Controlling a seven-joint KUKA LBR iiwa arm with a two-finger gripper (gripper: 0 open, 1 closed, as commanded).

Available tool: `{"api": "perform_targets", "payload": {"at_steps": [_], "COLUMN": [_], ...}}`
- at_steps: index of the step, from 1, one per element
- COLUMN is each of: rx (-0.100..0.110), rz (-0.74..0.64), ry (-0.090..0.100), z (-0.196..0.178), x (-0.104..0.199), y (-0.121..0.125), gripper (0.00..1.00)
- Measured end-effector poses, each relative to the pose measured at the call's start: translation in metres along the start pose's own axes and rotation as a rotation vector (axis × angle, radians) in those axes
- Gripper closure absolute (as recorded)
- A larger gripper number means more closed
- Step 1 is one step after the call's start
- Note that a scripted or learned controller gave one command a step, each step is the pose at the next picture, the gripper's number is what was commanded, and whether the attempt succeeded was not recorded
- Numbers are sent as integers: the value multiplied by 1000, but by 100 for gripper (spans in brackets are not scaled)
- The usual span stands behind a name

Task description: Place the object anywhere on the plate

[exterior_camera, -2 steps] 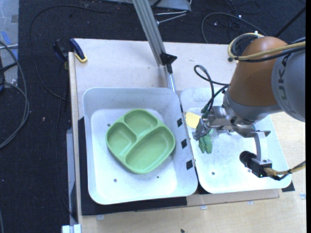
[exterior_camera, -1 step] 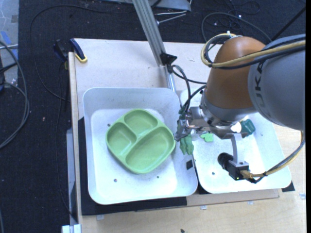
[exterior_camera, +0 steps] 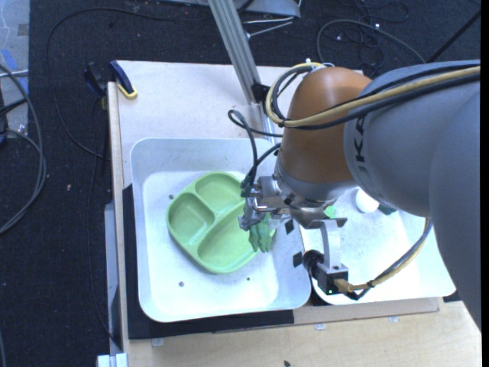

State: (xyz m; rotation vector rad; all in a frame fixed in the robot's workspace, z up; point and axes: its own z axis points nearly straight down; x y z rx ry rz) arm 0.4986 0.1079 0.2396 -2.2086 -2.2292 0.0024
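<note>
Gripper: over plate's right edge, fingers clamped on green object
Plate: green, compartmented, in left bin

The plate lies in the left bin, toward its right edge; the end effector hangs over the plate's right rim

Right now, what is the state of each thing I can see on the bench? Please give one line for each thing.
Plate: light green, with compartments, lying tilted in the left bin, nothing in its compartments that I can see.
Green object: at the plate's right edge, right under the gripper; held or not, I cannot tell.
Gripper: low over the plate's right edge.
Left bin: holds the plate.
Right bin: mostly hidden by the arm.
</note>
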Motion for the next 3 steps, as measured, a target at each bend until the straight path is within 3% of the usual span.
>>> {"api": "perform_targets", "payload": {"at_steps": [1, 2, 3], "rx": [-4, 1, -1], "rz": [3, 10, 10], "ry": [-1, -3, -2], "z": [-2, 16, 15], "x": [23, 20, 19], "y": [12, 2, 3], "gripper": [100, 100, 0]}}
